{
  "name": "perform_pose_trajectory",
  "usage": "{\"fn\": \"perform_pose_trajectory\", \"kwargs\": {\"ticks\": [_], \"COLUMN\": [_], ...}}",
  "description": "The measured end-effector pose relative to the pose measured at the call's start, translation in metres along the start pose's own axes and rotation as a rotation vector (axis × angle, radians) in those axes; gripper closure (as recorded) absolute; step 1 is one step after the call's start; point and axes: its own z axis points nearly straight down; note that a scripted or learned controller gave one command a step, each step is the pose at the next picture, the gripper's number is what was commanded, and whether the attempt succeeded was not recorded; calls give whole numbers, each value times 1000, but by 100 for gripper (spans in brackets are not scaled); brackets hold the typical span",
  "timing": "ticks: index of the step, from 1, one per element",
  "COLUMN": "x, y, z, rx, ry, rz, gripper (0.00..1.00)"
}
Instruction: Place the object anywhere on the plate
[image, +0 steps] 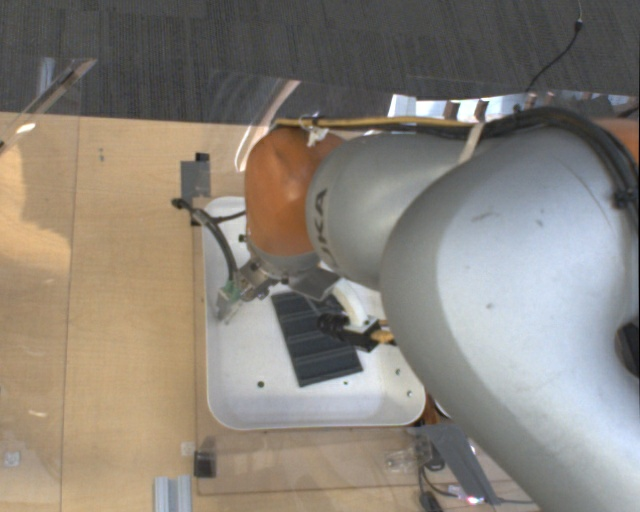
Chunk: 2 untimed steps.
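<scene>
The gripper (228, 298) hangs low near the left edge of a white bin (260, 400); whether it is spread or closed cannot be told from this angle, and nothing shows in its grasp. Just beside it, 1 dark, ribbed rectangular slab (318, 345) lies flat and slanted at the bin's middle. The grey arm (480, 280) looms above. A pale wooden bench (100, 300) meets dark carpet (200, 40) behind.
</scene>
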Motion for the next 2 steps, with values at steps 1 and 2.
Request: {"fn": "perform_pose_trajectory", "kwargs": {"ticks": [1,2], "x": [0,23], "y": [2,-43], "z": [-12,7], "rx": [-7,-19], "ry": [2,-4], "rz": [1,-238], "gripper": [100,100]}}
